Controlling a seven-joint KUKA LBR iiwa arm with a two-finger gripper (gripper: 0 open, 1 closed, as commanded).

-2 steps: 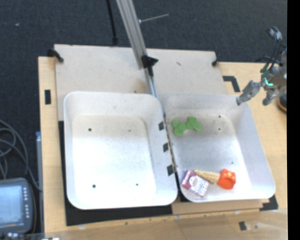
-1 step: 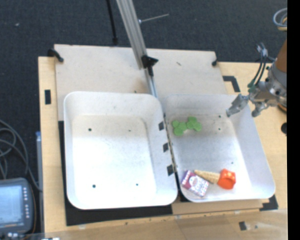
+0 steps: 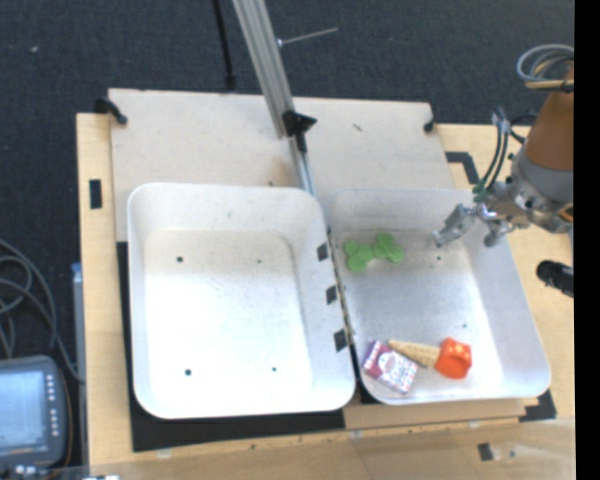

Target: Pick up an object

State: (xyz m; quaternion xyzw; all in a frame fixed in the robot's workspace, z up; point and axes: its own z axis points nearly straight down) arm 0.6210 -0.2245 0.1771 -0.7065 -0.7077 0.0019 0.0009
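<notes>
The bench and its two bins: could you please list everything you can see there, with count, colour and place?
Bench: one, light wood, under both bins.
Left bin: one, white, on the bench's left half.
Right bin: one, white, beside the left bin.
Green toy: one, green, in the right bin near its far left corner.
Small packet: one, purple and white, right bin, near edge.
Cone-shaped toy: one, tan with an orange end, right bin, just right of the small packet.
Metal pole: one, silver, slanting up from between the bins.
Cables: several, grey, on the floor at left.
Screen: one, grey, lower left corner.
Arm: one, grey with orange band, at right.
Pincer: one, grey, above the right bin's far right part.
</notes>
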